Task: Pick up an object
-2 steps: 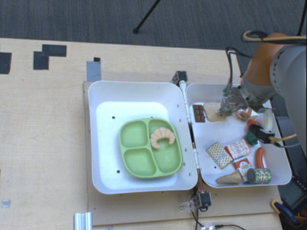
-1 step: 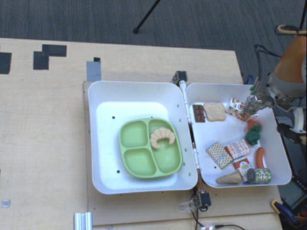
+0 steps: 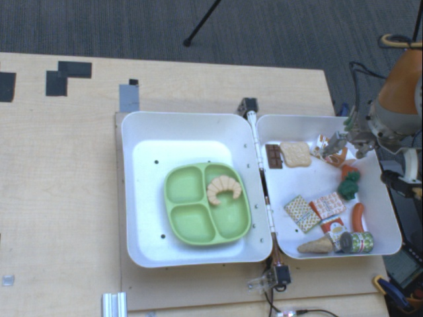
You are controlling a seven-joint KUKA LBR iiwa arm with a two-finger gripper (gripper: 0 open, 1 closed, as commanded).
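Observation:
My gripper (image 3: 344,141) hangs over the far right corner of the right bin (image 3: 390,240), below the orange-banded wrist. Right under it lies a small orange and white item (image 3: 332,153); whether the gripper touches it I cannot tell. Close by are a slice of toast (image 3: 295,154), a brown chocolate bar (image 3: 273,156), an orange carrot (image 3: 346,171) and a green broccoli piece (image 3: 348,187). Nearer the front lie a patterned packet (image 3: 302,213), a red and white packet (image 3: 328,205), a sausage (image 3: 358,216), a green can (image 3: 357,243) and a tan cone (image 3: 316,246).
The left bin (image 3: 142,177) holds a green divided plate (image 3: 192,223) with a croissant (image 3: 224,188) in its upper right compartment. A raised divider (image 3: 259,170) separates the two bins. Cables run along the right side of the bench.

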